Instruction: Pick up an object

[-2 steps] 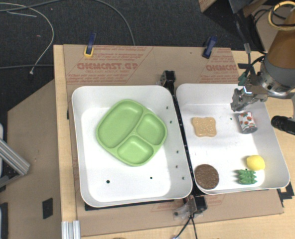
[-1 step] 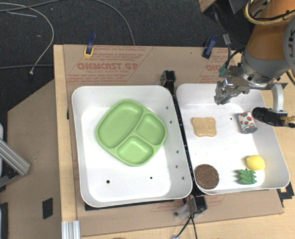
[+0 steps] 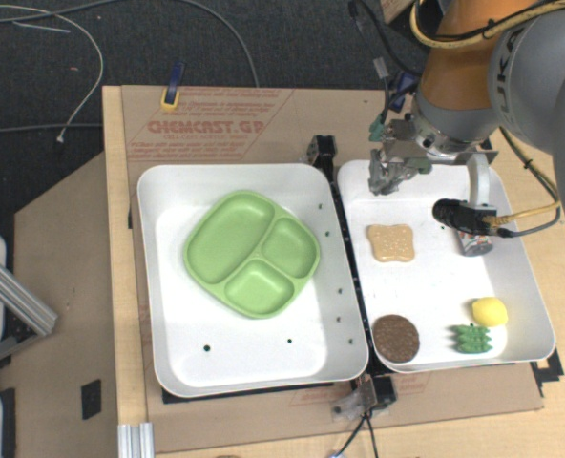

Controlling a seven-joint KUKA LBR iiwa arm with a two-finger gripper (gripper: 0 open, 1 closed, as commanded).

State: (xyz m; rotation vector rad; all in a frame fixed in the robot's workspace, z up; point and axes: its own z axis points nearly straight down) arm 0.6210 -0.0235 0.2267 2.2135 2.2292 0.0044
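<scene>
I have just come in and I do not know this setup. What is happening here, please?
A robot arm reaches in over the right bin, its hand near the far left corner, above the toast-shaped piece. A brown disc, a yellow ball and a green toy lie nearer. The left bin holds a green divided plate.
</scene>
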